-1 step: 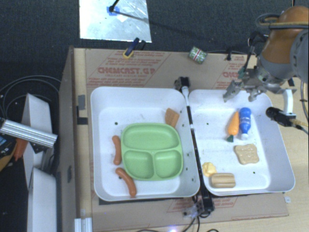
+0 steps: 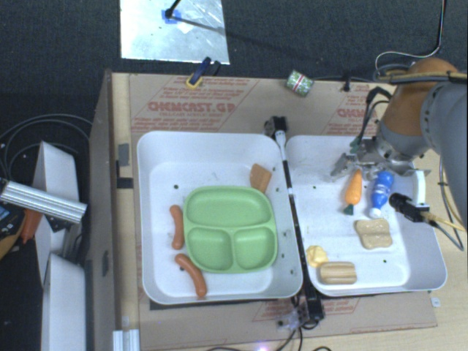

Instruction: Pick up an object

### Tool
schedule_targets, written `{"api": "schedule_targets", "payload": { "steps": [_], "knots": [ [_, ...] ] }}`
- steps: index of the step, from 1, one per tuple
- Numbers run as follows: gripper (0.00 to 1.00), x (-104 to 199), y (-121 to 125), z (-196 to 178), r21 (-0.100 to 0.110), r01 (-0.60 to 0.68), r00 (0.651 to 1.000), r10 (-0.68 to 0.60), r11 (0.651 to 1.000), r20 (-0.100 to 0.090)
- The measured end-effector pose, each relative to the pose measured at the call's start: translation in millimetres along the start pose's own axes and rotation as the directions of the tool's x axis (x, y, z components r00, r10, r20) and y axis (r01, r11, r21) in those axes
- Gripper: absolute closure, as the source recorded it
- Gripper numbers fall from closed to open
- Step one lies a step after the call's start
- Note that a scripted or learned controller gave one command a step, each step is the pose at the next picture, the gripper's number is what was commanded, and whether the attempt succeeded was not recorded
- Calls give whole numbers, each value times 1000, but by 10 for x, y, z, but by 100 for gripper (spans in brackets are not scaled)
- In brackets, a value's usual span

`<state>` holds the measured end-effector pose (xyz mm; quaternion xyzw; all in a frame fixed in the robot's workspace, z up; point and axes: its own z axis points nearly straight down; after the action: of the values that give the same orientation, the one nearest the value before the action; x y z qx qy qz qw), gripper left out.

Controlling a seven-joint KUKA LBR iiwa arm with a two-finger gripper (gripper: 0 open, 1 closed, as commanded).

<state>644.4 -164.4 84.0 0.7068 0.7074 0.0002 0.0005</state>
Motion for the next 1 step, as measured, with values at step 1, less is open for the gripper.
{"api": "schedule_targets", "payload": {
  "steps": [1],
  "knots": [
    [100, -1, 16, -120, -5, 2, 1000, -2, 1000, 1]
  ]
}}
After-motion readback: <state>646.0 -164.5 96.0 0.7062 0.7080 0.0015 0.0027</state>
